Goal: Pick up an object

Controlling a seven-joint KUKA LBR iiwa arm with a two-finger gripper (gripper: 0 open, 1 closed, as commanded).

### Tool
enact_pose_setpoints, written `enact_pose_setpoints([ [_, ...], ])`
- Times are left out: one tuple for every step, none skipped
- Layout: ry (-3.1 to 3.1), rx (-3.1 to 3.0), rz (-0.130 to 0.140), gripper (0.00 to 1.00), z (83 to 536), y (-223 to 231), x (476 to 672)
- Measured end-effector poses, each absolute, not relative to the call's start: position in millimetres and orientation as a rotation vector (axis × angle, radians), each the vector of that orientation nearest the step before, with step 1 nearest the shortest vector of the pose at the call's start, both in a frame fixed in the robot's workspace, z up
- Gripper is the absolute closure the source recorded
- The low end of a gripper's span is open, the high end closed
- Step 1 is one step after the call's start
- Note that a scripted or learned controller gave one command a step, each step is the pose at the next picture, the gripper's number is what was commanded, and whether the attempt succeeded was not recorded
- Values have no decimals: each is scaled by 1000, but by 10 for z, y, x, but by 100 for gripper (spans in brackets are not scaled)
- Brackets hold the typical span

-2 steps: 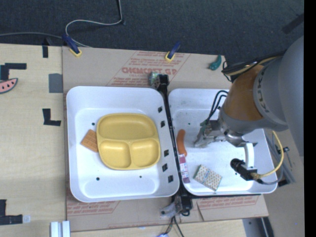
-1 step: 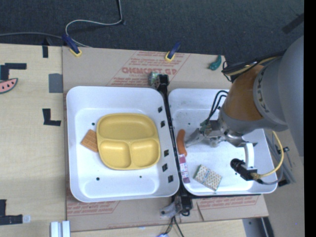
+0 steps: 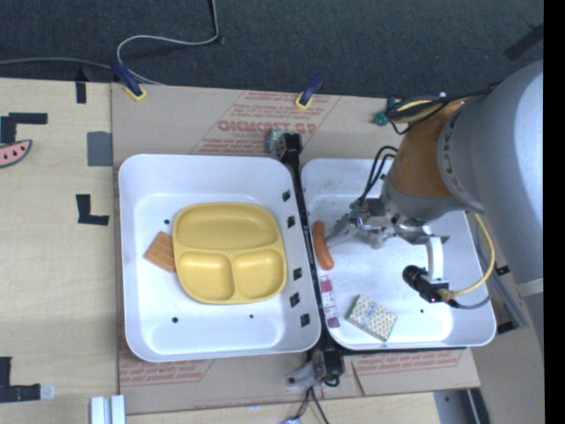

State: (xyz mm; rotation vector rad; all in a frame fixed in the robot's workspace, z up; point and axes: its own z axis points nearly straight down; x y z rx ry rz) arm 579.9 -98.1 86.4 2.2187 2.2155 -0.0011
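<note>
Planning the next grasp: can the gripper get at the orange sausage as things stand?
Probably yes. The gripper sits just right of the orange sausage in the right bin, nothing between them, though the bin's left wall crowds it.

A dark carpet (image 3: 265, 16) is running across the top of the frame, and a thin cable (image 3: 181, 38) is looping over it from top centre toward the upper left. Below it, a pale wooden bench (image 3: 53, 263) is filling the left side, with black tape marks (image 3: 88, 210) and a grey square (image 3: 100, 147) lying on it. A pink shape (image 3: 12, 152) is sitting at the far left edge. A brown cardboard sheet (image 3: 203, 122) with red print is lying across the bench's centre, and two yellow-and-blue clamps (image 3: 131, 84) (image 3: 309, 94) are gripping its upper edge. Even light is falling across everything, casting soft shadows.
</note>
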Motion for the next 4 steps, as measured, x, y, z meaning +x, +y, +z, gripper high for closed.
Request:
enact_pose_setpoints([
  [2217, 2219, 0, 100, 957, -974, 5799],
  [2217, 2219, 0, 0, 956, -973, 5798],
  [2220, 2219, 0, 100, 1047, -965, 5796],
  [2220, 2220, 0, 0, 1045, -965, 5796],
])
